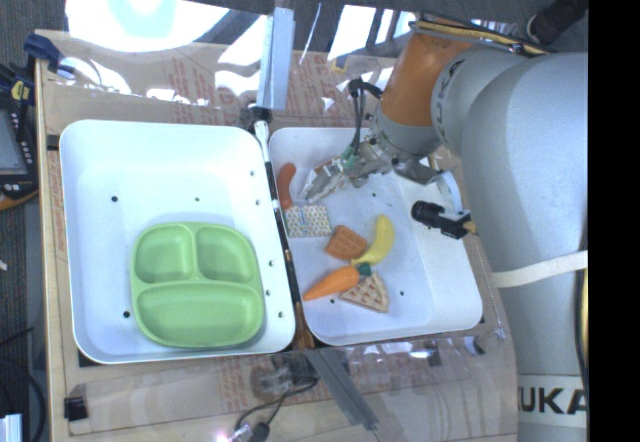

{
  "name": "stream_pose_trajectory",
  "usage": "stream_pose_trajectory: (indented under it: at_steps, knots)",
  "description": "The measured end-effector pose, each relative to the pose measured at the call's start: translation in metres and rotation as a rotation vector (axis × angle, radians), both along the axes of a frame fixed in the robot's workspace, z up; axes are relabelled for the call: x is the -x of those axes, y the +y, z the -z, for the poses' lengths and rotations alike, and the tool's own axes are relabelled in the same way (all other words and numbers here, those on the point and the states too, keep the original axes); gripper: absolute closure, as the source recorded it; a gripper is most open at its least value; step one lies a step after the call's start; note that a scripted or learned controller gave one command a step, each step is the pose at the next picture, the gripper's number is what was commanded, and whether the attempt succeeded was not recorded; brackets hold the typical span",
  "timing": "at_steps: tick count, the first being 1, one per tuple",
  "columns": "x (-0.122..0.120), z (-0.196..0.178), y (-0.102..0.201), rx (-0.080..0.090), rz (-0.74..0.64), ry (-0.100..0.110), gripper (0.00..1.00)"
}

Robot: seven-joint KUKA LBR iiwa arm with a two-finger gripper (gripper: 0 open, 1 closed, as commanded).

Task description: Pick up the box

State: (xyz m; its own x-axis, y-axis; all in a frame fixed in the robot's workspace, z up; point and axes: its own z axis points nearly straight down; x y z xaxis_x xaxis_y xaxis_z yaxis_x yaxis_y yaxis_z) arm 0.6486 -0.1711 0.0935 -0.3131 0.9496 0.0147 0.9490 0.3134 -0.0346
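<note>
You had the wooden bench (150,385) carrying two shallow white bins side by side, touching along their inner rims: left bin (90,230) and right bin (440,300), with a cable (262,420) lying loose on the front edge.

The arm (520,190) fills the 3 o'clock side of the view as a broad grey body running from the 5 o'clock corner up toward 1 o'clock. Near 1 o'clock it bends back toward the centre, where the orange band (415,80) wraps it just above the wrist (405,135). From the wrist the tool (318,185) points toward 8 o'clock, tilted downward, its metal fingers (325,175) lying close to one another with nothing visible between them. A thin dark cable loops beside the wrist on its 10 o'clock side.
</note>
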Motion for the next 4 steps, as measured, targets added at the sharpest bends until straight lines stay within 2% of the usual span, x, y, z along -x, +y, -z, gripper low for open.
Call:
stream_pose_trajectory:
  at_steps: [1,2,3,4]
  knots:
    - [0.057,0.000,0.047,0.002,-0.224,-0.038,0.00]
    - [0.104,-0.002,0.049,0.012,-0.157,-0.045,0.00]
    - [0.116,-0.001,0.057,0.023,0.075,-0.041,0.00]
    - [0.115,-0.010,0.063,0.015,0.067,-0.039,1.00]
